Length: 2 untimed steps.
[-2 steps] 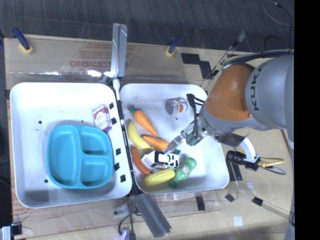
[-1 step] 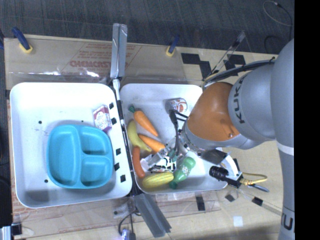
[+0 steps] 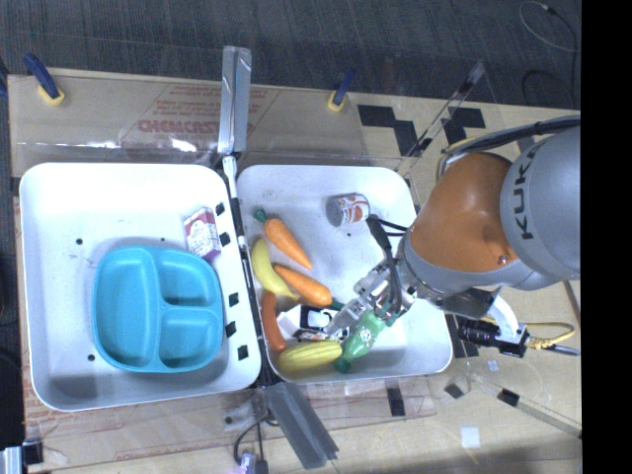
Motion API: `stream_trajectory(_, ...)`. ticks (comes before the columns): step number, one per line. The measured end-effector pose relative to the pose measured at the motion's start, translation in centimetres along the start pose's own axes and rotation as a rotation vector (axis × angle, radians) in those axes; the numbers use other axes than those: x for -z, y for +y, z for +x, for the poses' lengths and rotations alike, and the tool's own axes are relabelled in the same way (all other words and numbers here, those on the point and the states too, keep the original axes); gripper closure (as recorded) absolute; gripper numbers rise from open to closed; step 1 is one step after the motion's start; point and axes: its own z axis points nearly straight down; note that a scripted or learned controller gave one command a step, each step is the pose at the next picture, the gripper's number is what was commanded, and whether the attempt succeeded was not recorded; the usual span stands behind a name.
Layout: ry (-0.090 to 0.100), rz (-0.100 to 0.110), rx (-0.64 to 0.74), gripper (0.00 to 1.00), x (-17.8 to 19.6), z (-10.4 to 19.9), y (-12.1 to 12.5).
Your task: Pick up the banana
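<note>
— Two bins sit side by side on the bench; which one has the banana?

— The right bin (image 3: pixel 395 181). The banana (image 3: pixel 265 270) lies close to the divider between the bins, curved, running lengthwise just left of the two carrots.

— Describe those carrots relative to the banana.

— One carrot (image 3: pixel 286 243) sits just above and to the right of it, slanting down to the right. A second carrot (image 3: pixel 304 285) touches or nearly touches the banana's right side. A third orange piece (image 3: pixel 271 322) lies below the banana, close to the divider.

— And the gripper?

— The gripper (image 3: pixel 373 299) hangs low over the bin, well to the right of the banana, beyond the second carrot. Whether its fingers are spread or pressed together I cannot tell — the metal parts blur into the clutter. Nothing shows the banana between them.

— What else is near?

— A green bottle (image 3: pixel 359 340) lies slanted below the gripper, right of and below the banana. A yellow, rounded piece (image 3: pixel 308 355) rests at the bin's lower edge, touching the bottle's lower end. A small can (image 3: pixel 347 208) lies on its side up and to the right of the banana.

— The left bin?

— The left bin (image 3: pixel 59 196) holds a blue divided tray (image 3: pixel 158 309) and a small packet (image 3: pixel 201 232) — the packet sits across the divider from the banana.
</note>
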Motion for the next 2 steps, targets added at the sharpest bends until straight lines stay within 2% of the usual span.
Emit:
stream_trajectory(1, -0.003, 0.001, -0.008, 0.00, -5.8, 3.6, 3.2)
stream_trajectory(2, 0.001, 0.001, -0.209, 0.00, -5.8, 2.5, 2.1)
